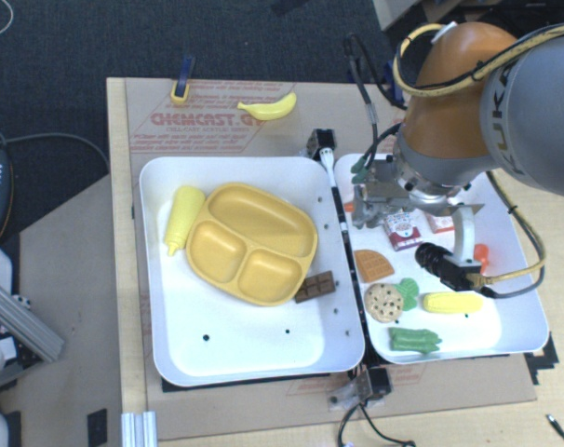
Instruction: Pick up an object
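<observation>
Hovering low over the right bin [529,296], gripper [386,210] among crowded toy food; cannot tell its state. Nearest candidates: red-and-white packet [403,231], waffle piece [373,265], cookie [384,301]. Risks pinching two items together, or catching the bin divider [342,231] beside it.

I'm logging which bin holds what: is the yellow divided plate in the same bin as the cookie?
No. The yellow divided plate lies in the left bin, while the cookie lies in the right bin.
</observation>
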